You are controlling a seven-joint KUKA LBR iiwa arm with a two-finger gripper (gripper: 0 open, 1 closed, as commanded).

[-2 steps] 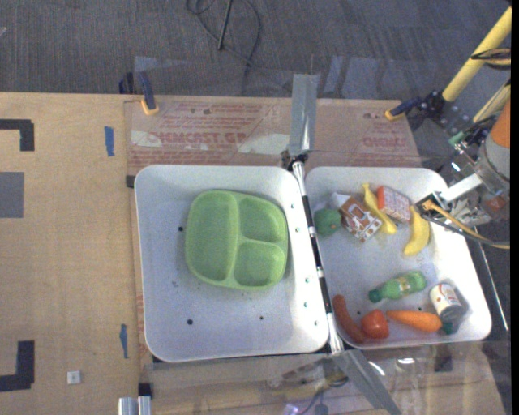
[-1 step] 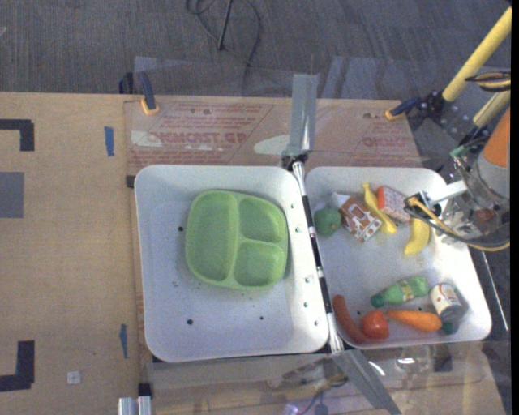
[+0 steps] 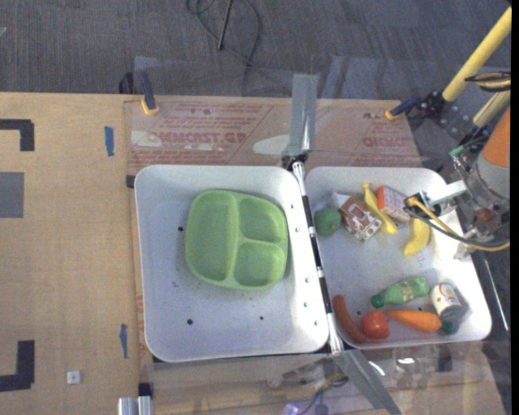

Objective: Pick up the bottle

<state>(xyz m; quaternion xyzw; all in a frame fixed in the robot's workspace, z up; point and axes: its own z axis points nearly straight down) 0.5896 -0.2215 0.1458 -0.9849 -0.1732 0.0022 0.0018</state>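
Grey carpet floor [image 3: 97, 40] with a dark cable [image 3: 231, 24] lies behind a light wooden bench [image 3: 57, 243], which carries blue tape marks [image 3: 109, 139], black tape corners [image 3: 20, 134] and a cardboard sheet [image 3: 211, 134] held by an orange clamp [image 3: 147, 96].

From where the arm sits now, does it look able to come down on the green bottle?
Probably yes. The green bottle lies on its side in the right bin, open from above. The carrot lies close below it and the can to its right, so room beside it is tight.

one fixed camera above the bench, looking down at a slant, both white bins [image 3: 154, 267] in frame
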